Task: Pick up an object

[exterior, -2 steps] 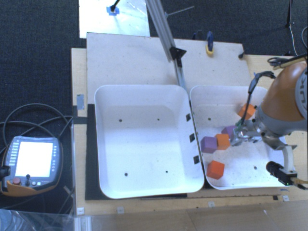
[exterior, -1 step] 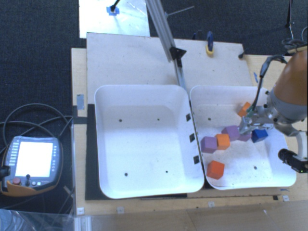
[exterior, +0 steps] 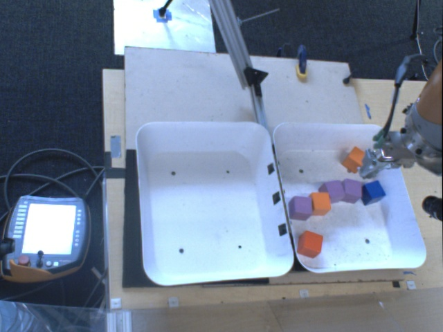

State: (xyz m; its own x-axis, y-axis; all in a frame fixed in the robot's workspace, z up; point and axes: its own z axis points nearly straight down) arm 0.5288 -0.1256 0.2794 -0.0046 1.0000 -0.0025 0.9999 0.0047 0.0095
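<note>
Orange block beside the gripper in the right bin

Small orange foam cube [exterior: 354, 159] lies at about two o'clock in the right-hand shallow white plastic bin [exterior: 408, 244], just beside the grey two-finger gripper [exterior: 372, 161]; whether it is open or closed cannot be told. Toward the bin's centre sit three purple blocks [exterior: 336, 189], a blue cube [exterior: 373, 191] and two more orange cubes [exterior: 320, 203]

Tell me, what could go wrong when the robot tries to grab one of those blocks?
The pincer sits by the right bin's far wall, between an orange block and a blue block. It might bump one away instead of catching it. The blue block also touches a purple block, so a grab there could push both. That orange block lies near the wall, which may leave little room around it.
</note>
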